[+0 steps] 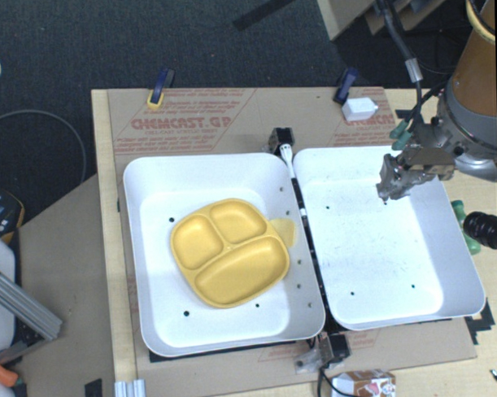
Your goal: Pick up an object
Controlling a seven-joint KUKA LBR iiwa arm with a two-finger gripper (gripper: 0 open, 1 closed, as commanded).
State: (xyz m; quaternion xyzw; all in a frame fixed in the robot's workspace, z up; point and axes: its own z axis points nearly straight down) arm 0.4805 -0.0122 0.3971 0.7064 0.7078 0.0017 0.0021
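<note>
while my gripper [392, 187] hangs over the right bin [399, 302], the yellow plate [229, 251] lies in the left bin [155, 319], well leftward; jaw state: cannot tell.

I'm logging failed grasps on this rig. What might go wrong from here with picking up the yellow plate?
1. The gripper hangs over the right bin, while the yellow plate lies in the left bin; closing here would likely catch nothing.
2. The plate is wide, shallow and smooth, so the fingers may slip off its rim.
</note>
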